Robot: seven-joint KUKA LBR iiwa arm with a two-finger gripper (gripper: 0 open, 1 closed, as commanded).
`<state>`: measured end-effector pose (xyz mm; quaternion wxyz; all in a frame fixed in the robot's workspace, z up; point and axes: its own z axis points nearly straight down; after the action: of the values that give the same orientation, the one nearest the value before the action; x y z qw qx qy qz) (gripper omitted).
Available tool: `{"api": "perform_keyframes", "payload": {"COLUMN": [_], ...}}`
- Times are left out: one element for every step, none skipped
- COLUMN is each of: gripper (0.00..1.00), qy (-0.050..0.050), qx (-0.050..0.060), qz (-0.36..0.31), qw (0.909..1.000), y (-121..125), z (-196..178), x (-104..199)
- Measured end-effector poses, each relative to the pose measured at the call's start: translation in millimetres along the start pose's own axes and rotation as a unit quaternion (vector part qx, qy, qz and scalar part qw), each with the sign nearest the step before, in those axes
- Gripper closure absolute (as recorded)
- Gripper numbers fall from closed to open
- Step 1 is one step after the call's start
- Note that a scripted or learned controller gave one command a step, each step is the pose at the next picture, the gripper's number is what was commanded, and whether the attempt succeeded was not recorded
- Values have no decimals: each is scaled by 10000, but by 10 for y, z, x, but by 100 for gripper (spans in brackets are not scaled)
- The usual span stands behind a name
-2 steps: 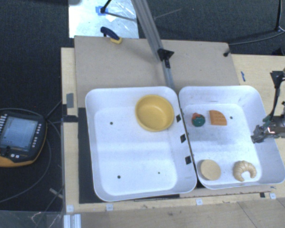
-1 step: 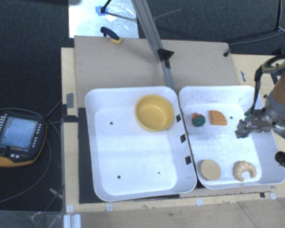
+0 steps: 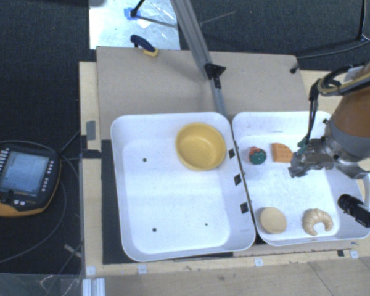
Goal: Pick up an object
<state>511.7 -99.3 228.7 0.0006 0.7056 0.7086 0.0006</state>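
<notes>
The right bin holds a small teal and red object, an orange waffle-like piece, a round beige bun and a croissant. My gripper hangs over the right bin, just right of and below the orange piece, with nothing visibly between its fingers. A yellow bowl sits at the back right of the left bin.
A metal pole slants across the cardboard sheet behind the bins. A teach pendant lies on the floor at left. The grey arm with its orange band enters from the right above the right bin.
</notes>
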Motion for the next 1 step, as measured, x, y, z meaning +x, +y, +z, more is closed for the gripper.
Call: {"api": "perform_keyframes", "payload": {"gripper": [100], "qy": [5], "qx": [5], "qz": [-2], "qw": [10000], "y": [25], "z": [86], "x": [561]}}
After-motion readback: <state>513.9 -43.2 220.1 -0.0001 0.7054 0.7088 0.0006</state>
